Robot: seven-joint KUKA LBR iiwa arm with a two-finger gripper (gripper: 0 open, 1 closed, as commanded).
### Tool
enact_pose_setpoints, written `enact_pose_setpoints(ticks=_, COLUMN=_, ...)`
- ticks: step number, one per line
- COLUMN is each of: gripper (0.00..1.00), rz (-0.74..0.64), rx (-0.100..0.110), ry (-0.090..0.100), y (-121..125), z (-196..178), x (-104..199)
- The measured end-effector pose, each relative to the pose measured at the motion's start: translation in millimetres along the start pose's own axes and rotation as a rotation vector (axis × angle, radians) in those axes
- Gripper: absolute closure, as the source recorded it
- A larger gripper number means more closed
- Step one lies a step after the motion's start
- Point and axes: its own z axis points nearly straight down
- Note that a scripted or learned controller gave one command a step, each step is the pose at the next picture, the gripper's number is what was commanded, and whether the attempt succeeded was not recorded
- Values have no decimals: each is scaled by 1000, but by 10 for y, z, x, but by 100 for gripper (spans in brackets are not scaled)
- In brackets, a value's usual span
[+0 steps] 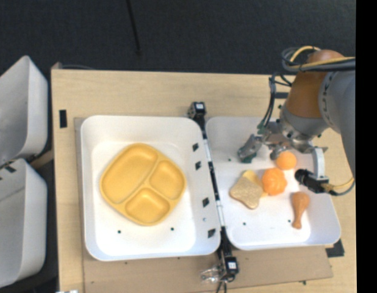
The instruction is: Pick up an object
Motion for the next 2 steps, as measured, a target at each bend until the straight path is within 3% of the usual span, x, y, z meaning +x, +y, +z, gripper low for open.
enact_pose_setpoints(ticks=1, gripper=100, rz=2, rx=-6, ry=1, y=14, z=-142, x=-4)
enact_pose_setpoints(ticks=2, gripper=100, rz=3, rx=-8, ry=3, y=5, z=-584, x=-41)
